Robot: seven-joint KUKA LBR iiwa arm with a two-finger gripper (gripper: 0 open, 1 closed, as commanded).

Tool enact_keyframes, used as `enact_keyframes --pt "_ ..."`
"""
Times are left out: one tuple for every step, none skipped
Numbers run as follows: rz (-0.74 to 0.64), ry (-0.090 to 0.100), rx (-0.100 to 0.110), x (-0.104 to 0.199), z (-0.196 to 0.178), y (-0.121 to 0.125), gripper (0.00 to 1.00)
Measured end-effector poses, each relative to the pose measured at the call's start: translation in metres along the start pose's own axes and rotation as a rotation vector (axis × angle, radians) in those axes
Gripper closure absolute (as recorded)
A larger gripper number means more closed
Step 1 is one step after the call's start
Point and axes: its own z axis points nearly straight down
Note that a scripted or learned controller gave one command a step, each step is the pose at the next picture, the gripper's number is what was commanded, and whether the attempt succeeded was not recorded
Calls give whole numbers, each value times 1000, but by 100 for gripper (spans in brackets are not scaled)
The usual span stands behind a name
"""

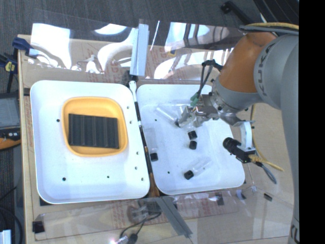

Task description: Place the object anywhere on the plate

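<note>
Camera view puts our gripper (187, 120) low in the right bin (167, 177); we cannot tell its grip. Closing off-centre, we could nudge the small clear object (199, 168) away, leaving the yellow plate (73, 108) unreached.

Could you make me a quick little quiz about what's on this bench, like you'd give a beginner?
1. True or false: the yellow plate sits in the left bin.
2. Which bin is the claw over? A) left B) right
3. Fill in: the ridged insert on the plate is ____ in colour.

Key: 1 true; 2 B, the right bin, near small black pieces; 3 black.
</note>
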Motion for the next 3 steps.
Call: enact_keyframes --pt "0 0 0 0 0 0 0" --pt "25 2 3 86 27 15 0" --pt "-7 0 3 167 27 16 0"
